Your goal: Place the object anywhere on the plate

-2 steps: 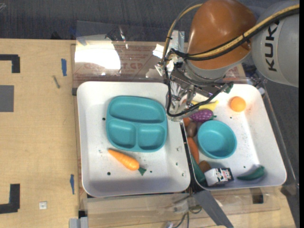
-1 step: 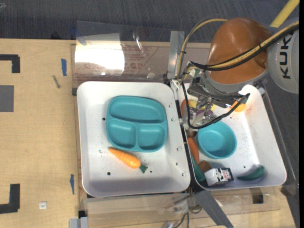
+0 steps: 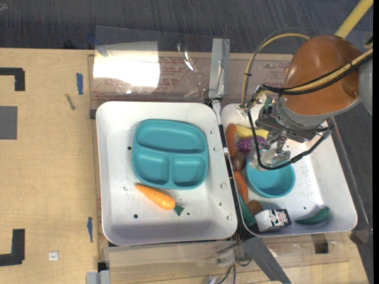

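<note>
Camera view showed the claw [image 3: 273,152] low over the right bin [image 3: 337,182], beside the blue bowl [image 3: 272,182], presumably picking. Its opening I could not tell. The plate [image 3: 170,152] waited in the left bin [image 3: 112,176].

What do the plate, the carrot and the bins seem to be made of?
Plate: likely moulded plastic, matte teal, with three pressed compartments.
Carrot: probably toy plastic or rubber, uniform orange, slightly shiny.
Bins: seemingly thin white plastic, smooth, with rounded corners and faint glare.
</note>
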Robot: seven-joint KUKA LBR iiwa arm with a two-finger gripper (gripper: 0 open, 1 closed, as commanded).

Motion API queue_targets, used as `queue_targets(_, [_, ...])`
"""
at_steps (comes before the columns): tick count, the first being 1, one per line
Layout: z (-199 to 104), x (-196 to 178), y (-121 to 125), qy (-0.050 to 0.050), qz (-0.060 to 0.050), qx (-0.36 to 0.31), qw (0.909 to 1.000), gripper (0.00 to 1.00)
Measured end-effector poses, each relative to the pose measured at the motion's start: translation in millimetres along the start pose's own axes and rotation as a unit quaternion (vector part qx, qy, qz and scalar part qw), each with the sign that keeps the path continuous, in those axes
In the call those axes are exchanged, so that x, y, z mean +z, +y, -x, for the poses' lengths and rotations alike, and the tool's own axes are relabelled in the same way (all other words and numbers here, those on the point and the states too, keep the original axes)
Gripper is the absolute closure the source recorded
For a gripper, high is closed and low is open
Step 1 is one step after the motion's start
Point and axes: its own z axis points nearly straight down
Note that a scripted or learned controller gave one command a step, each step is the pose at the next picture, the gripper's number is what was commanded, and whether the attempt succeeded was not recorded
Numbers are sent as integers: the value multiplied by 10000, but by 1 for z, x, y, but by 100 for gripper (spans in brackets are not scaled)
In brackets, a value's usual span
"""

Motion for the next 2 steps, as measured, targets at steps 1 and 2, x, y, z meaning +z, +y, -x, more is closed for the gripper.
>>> queue_targets(1, [-83, 32, -17, 5, 16, -749, 9972, 100])
queue_targets(2, [-162, 21, 1, 8, -2, -888, 9960, 100])
